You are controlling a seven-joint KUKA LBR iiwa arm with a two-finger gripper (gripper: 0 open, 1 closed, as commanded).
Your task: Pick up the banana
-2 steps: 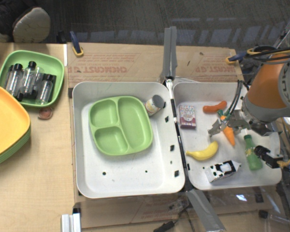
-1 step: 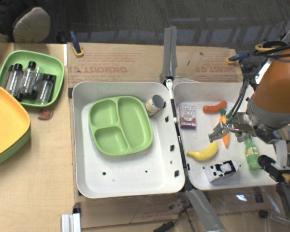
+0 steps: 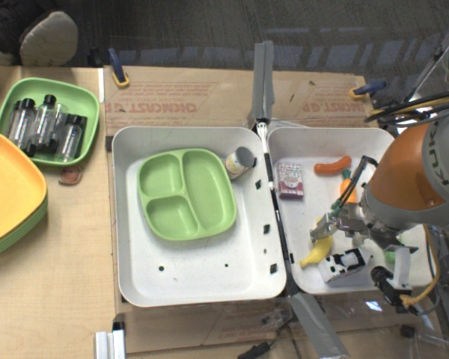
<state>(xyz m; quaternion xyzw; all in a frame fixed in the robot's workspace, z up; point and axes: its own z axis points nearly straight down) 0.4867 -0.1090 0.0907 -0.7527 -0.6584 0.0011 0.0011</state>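
The yellow banana lies in the right bin, near its front left corner, pointing up and to the right. My gripper hangs just over the banana's upper end, touching or nearly touching it. The grey arm with its orange band reaches in from the right and hides part of the bin behind it. Whether the banana is gripped cannot be made out.
The right bin also holds a pink box, an orange carrot-like piece, a black-and-white object beside the banana and a small green item. A green divided plate and a small can sit in the left bin.
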